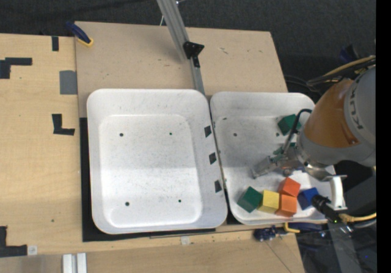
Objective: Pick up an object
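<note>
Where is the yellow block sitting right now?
The yellow block lies in the right bin, near its front edge, between a green block and an orange block.

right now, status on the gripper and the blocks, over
Gripper low in right bin, nothing seen between its fingers. Green block, yellow block, orange blocks clustered at bin's near edge, just below gripper. Another green block beside the arm.
</note>
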Tool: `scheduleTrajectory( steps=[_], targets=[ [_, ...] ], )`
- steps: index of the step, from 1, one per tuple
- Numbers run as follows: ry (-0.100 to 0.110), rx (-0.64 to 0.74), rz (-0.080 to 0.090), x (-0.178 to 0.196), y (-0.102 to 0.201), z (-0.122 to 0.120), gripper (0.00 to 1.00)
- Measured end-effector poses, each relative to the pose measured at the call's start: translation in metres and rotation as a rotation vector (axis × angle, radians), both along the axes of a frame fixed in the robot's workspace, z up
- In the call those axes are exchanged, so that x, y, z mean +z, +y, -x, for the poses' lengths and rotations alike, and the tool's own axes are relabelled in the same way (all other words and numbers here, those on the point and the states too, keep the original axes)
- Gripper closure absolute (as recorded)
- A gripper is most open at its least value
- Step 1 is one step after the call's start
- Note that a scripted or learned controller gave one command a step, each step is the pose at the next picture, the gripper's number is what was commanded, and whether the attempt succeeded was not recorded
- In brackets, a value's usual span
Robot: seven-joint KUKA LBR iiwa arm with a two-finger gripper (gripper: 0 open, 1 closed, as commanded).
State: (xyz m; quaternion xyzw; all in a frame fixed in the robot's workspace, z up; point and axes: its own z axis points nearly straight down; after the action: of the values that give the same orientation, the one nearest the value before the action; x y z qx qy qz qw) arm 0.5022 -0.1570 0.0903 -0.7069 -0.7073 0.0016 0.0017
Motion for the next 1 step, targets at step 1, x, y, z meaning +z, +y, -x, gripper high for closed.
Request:
scheduleTrajectory(
  steps=[1],
  targets=[
    [0.000, 0.001, -0.002, 0.0106, 0.0011, -0.0003, 1.00]
  ],
)
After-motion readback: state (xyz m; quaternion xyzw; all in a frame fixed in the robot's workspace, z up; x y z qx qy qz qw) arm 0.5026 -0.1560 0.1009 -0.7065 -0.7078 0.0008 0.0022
